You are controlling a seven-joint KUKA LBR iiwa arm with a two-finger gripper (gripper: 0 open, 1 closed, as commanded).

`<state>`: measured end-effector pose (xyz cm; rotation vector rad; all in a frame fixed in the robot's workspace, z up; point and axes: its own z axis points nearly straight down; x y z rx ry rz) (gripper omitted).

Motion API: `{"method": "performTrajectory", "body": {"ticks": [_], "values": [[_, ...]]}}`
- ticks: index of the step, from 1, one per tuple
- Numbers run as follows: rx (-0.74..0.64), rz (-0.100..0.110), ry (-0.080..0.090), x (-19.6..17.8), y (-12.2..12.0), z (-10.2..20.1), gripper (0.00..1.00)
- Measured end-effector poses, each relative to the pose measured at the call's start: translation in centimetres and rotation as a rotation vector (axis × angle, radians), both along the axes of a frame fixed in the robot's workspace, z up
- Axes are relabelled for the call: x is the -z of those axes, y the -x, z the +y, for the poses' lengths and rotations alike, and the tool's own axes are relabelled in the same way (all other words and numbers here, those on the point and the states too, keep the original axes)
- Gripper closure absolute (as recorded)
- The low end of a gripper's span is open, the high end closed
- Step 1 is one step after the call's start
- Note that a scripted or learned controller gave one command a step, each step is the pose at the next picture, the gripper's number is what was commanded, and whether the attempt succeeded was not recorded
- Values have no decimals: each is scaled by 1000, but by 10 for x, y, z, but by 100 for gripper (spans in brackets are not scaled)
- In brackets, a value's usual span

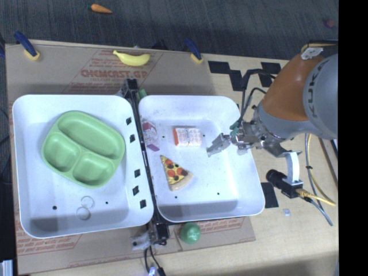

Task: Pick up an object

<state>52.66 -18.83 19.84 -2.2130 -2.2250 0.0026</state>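
Pizza slice [175, 172], a small toy wedge with red toppings, lies in the right bin [230, 203] near a white-and-orange packet [187, 135] and a crumpled wrapper [149, 134]. A green divided tray [84, 148] fills the left bin [34, 211]. Whether the gripper [217, 145] over the right bin is open or closed, I cannot tell; nothing visibly sits in it.

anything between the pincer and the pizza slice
No, in the camera view just bare white bin floor separates the pincer from the pizza slice.
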Motion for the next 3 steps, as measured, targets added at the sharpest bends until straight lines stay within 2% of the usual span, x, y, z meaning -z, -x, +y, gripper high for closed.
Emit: {"method": "performTrajectory", "body": {"ticks": [1, 2, 3], "values": [[-1, -3, 3, 107, -9, -23, 0], [-3, -1, 1, 106, -69, 29, 0], [-6, 1, 0, 97, -68, 29, 100]]}}
